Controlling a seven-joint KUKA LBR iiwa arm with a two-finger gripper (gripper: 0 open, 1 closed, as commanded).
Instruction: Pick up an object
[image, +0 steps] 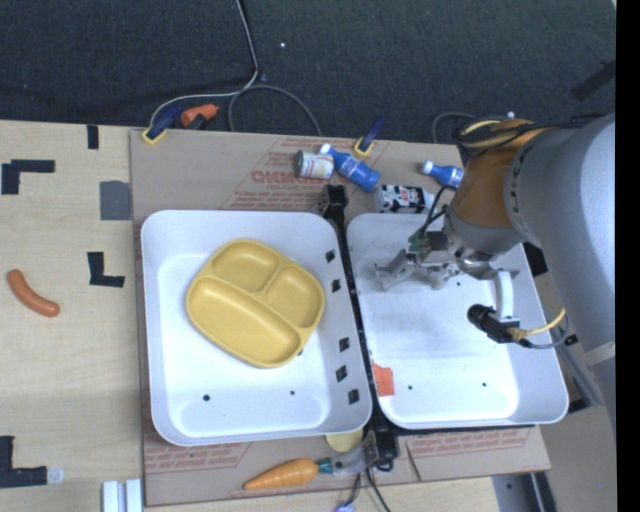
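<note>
A yellow divided plate (256, 301) lies in the left white bin (170, 400), a little left of its middle. My gripper (396, 269) hangs low over the upper left part of the right white bin (530, 400), close to that bin's floor. I see nothing in it. The grey arm with its orange band (490, 190) comes in from the upper right and covers the bin's far right corner.
A small orange tag (383, 380) sits by the divider between the bins. Outside them lie a toy carrot (280, 475) at the front edge, a toy sausage (32, 293) far left, and blue clamps (356, 170) at the back.
</note>
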